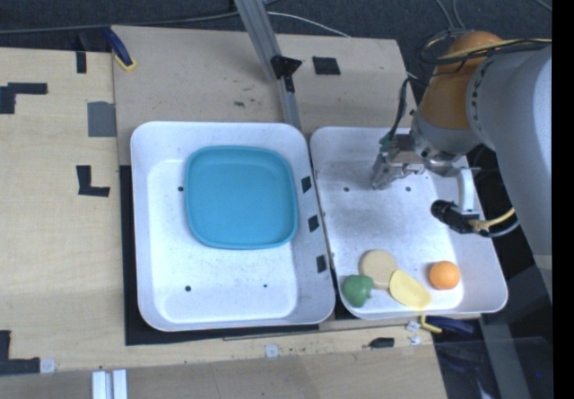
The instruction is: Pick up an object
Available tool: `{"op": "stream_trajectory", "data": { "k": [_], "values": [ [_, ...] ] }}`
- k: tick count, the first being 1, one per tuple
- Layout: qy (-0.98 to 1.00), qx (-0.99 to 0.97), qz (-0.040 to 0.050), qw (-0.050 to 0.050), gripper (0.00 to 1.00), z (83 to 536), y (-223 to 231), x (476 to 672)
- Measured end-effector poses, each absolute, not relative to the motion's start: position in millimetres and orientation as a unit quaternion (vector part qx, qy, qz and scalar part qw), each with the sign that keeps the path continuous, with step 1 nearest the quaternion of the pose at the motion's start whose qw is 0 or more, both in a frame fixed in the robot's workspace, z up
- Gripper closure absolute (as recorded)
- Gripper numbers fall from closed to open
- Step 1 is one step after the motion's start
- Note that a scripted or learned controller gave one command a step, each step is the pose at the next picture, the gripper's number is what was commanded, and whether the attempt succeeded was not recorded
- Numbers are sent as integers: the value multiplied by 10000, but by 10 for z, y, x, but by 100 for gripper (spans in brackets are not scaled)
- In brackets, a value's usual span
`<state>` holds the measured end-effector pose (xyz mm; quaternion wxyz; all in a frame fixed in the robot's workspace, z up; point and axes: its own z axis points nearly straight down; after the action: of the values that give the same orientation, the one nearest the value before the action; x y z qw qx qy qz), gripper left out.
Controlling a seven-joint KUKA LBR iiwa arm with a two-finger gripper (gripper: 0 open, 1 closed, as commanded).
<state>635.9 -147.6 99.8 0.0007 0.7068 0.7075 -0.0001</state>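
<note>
Those four little toy-food bits, the orange ball (443,274), yellow piece (409,290), tan disc (378,264) and green piece (357,289), sit bunched at the right bin's (359,209) near edge. They look light, smooth and probably slippery; the ball looks the easiest to pinch across. The hand (387,175) hangs tilted over the bin's far end, well away from them, gripping nothing, though I can't tell if it's spread or closed.

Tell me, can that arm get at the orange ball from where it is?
Probably yes. The tool hangs over the right bin's bare far part, and nothing stands between it and the orange ball at the near edge.
</note>
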Motion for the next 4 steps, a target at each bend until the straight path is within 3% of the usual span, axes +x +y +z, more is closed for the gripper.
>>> {"op": "stream_trajectory", "data": {
  "k": [2, 3, 4],
  "values": [
    [7074, 7068, 14, 21, 100, 2047, -1524, 6508],
    [7073, 7069, 7, 8, 100, 2326, -1521, 6512],
    [7081, 7061, 0, -4, 100, 2347, -1034, 6321]
  ]
}}
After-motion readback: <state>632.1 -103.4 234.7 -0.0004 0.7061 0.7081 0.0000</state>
